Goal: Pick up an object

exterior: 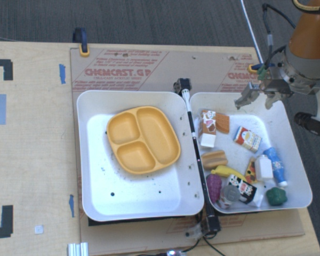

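Observation:
My gripper (255,103) hangs over the far edge of the right bin (297,143). It is open, with its two fingers spread and nothing between them. Below it in that bin lie several small items: a brown and white packet (208,126), an orange-brown piece (222,122), a red and white carton (247,139), a blue bottle (276,166), a bun (213,158), a yellow banana (228,172), a purple item (214,185), a black and white packet (243,190) and a green lump (277,196). The carton lies nearest the gripper, apart from it.
The left bin (90,143) holds a yellow divided plate (143,140). A black clamp (182,85) sits where the two bins meet at the far side. The bins rest on a cardboard sheet (117,68) on the wooden bench.

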You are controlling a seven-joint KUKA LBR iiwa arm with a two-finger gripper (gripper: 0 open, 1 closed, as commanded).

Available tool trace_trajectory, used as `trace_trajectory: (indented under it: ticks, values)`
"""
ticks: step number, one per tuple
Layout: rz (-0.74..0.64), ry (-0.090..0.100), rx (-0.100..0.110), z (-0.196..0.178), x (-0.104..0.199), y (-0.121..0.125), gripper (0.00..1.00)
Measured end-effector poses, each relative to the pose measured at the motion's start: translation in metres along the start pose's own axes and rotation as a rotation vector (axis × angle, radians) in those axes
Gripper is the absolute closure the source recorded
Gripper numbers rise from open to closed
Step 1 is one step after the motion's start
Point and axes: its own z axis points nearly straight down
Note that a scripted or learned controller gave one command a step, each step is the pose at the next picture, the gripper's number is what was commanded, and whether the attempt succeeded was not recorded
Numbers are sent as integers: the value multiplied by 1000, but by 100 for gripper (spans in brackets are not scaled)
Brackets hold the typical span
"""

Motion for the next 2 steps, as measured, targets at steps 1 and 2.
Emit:
trace_trajectory:
  ticks: [1, 2]
  values:
    - [1, 0, 0, 148, -61, -45, 0]
    - [-1, 0, -3, 179, -98, -73, 0]
